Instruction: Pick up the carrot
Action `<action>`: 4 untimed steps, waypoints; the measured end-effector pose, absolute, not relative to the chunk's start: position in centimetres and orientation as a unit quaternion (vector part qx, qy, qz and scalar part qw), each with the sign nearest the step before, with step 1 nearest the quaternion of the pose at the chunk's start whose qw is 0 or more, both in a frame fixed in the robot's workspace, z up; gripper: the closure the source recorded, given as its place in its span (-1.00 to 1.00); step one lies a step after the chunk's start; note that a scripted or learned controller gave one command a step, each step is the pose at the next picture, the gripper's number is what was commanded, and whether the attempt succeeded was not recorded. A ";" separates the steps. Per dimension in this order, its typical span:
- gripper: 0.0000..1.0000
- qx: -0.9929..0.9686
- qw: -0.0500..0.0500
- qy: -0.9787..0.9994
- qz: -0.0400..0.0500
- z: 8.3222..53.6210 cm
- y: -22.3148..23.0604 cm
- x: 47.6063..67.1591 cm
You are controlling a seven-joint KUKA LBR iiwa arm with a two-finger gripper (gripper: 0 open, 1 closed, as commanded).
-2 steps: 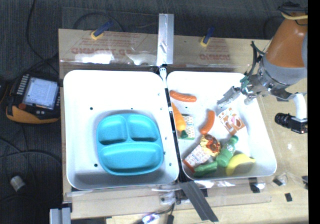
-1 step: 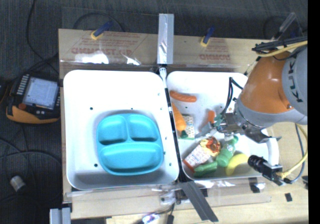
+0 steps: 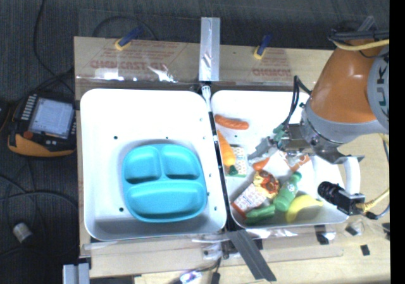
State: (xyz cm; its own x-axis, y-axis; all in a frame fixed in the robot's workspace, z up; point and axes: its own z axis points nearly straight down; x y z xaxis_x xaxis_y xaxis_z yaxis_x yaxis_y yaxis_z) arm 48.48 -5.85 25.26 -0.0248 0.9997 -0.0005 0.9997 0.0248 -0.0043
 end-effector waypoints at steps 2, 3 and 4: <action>1.00 -0.735 0.005 -0.678 0.005 22.4 0.2 48.6; 1.00 -0.834 0.001 -0.551 0.003 24.6 1.0 48.4; 1.00 -0.914 0.001 -0.406 0.005 18.2 0.0 48.2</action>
